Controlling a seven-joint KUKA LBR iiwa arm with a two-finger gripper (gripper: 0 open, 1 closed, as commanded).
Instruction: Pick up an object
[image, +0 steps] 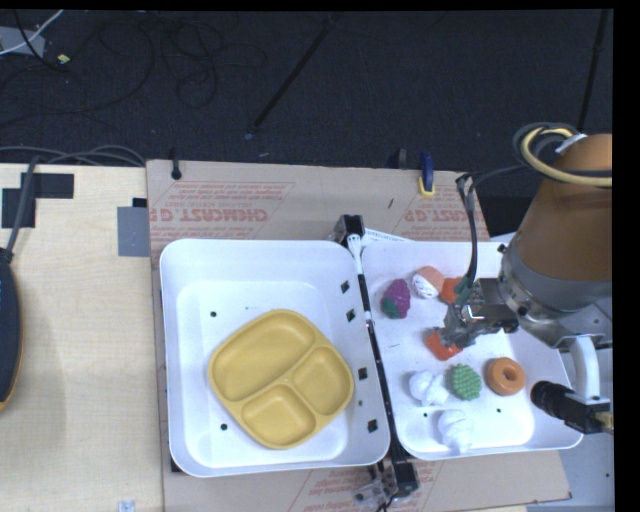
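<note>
The fingers (458, 328) hang low in the right bin (520, 432), just above a red-orange object (441, 346); whether they grip it I cannot tell. Nearby lie a purple piece (397, 298), green ball (464, 381) and orange ring (505, 376). The cardboard (250, 200) on the desk (70, 330) carries reversed lettering, not clearly readable.

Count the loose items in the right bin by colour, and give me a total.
Purple: 1
Green: 1
Orange ring: 1
Red-orange, by the gripper: 2
White: 2
Peach and white: 1
Total: 8
</note>
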